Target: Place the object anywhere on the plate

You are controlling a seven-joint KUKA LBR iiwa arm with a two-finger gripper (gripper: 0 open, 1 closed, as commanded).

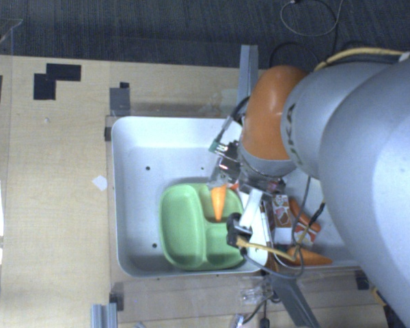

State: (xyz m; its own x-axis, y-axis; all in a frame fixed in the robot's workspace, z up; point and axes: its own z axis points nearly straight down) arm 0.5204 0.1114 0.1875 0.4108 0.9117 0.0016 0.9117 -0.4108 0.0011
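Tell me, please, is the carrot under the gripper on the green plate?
Over it: carrot overlaps the plate's right section; resting or held, cannot tell.

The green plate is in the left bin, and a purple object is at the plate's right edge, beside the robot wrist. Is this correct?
Only the colour is wrong. In the camera view the object at the right edge of the green plate, beside the wrist, is orange, not purple. The plate is in the left bin.
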